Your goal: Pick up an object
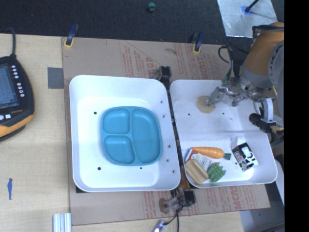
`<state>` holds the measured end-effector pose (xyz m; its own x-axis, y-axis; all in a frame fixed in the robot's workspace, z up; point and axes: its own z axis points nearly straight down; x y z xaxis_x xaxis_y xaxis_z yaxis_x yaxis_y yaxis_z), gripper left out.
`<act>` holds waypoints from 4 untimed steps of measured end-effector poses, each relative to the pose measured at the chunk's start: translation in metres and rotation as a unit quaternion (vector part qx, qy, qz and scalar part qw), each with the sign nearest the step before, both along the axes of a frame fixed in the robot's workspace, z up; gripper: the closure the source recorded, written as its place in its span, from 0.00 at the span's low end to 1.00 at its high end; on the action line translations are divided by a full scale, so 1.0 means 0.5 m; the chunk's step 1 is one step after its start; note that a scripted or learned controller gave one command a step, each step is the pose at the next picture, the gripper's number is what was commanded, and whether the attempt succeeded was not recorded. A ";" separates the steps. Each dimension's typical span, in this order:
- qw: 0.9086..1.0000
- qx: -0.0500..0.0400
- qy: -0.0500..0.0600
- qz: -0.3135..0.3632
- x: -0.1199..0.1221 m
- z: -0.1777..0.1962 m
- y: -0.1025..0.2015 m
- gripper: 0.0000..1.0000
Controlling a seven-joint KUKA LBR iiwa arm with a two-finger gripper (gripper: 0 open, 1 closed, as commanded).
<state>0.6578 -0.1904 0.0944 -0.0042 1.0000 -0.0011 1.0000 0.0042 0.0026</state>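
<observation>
In the right bin (219,124) lie a tan round disc (205,106) at the back, an orange carrot (211,152), a tan bread-like block (196,170), a green leafy piece (217,171) and a black-and-white item (244,157) along the front. My gripper (224,99) hangs low at the bin's back, just right of the tan disc. It is open, its fingers spread; the left fingertip (212,100) reaches the disc's right edge. Nothing sits between the fingers.
The left bin (87,173) holds a blue divided plate (131,135). An orange-and-black teach pendant (12,93) lies on the bench at far left. Clamps (71,35) hold the cardboard sheet at the back. The arm's grey body (263,66) stands over the right bin's back right corner.
</observation>
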 end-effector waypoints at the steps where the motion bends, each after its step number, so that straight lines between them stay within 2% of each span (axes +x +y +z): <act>1: 1.000 0.000 0.001 0.000 -0.147 0.000 0.018 0.00; 2: 1.000 0.001 -0.001 0.000 -0.005 0.000 0.076 0.00; 3: 1.000 0.000 0.001 0.000 -0.161 0.000 0.047 0.00; 4: 1.000 0.000 0.000 -0.001 -0.004 0.000 0.047 0.00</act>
